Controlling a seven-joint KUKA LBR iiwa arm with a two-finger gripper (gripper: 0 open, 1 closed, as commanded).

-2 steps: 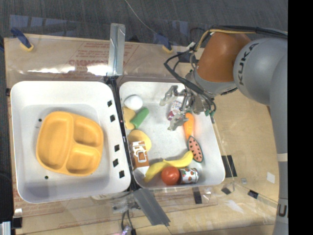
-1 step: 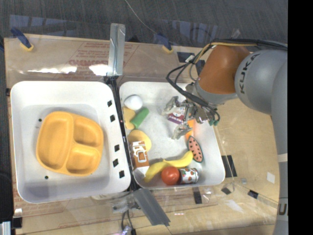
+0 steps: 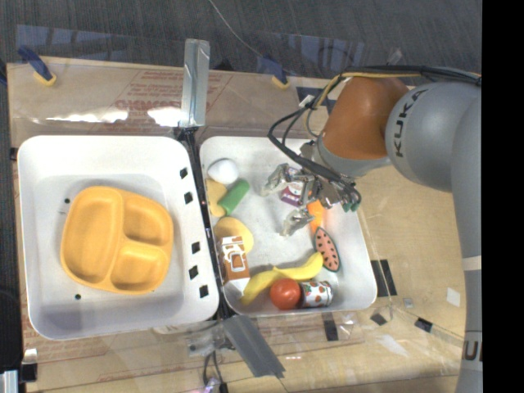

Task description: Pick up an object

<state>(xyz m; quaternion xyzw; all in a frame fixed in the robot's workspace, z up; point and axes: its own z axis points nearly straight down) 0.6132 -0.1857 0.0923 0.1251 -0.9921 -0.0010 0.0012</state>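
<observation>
A grey bracket (image 3: pixel 250 346) is seen at the bottom edge of the bench, nearest the camera, just below the seam where the two white bins meet. In the left bin (image 3: pixel 49 301) a yellow divided tray (image 3: pixel 116 238) is laid, slightly turned, filling much of the floor. A strip of silver tape (image 3: pixel 194 84) is fixed upright above the seam between the bins. In the right bin (image 3: pixel 364 260), along its left wall, a white ball (image 3: pixel 223 169) is set at the top, with a green cylinder (image 3: pixel 235 196) just below it, tilted and touching a pale yellow object. Lower down, a small orange-and-white box (image 3: pixel 233 258) is laid against the left wall. A yellow banana (image 3: pixel 286 273) is stretched across the bottom of the bin, with a red tomato (image 3: pixel 285 294) touching its underside and a small can (image 3: pixel 317 294) lying just beside the tomato. A watermelon slice (image 3: pixel 326 249) is placed near the right wall, above the can. The gripper (image 3: pixel 296 196) is lowered into the middle of the right bin, its silver fingers spread apart with nothing gripped between them; a small purple item and an orange piece (image 3: pixel 314 210) are seen close by it. The grey arm with its orange band (image 3: pixel 360 121) is extended in from the right.
</observation>
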